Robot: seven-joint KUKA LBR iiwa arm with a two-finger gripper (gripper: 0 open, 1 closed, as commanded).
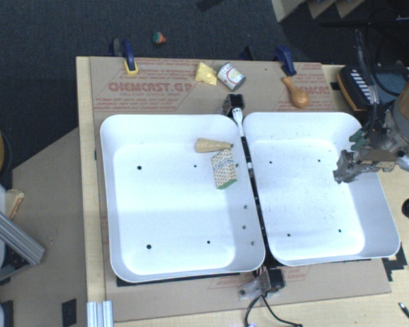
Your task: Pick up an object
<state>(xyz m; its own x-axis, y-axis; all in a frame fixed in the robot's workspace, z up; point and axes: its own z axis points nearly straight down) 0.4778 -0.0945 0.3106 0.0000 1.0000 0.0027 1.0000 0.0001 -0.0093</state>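
End effector [345, 168] over the right bin [368, 203]

Its grip state cannot be told; a patterned packet [223, 168] lies in the left bin [123, 182].

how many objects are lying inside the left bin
2: a tan cone-shaped piece near the back edge, and a patterned packet just in front of it, both toward the right wall of the left bin.

At the right edge of the frame, the grey gripper [347, 167] hangs over the right shallow white bin [313, 244]. In the left shallow white bin [163, 251], toward its upper right, a tan cone-shaped piece [212, 145] touches a green-patterned white packet [223, 168].
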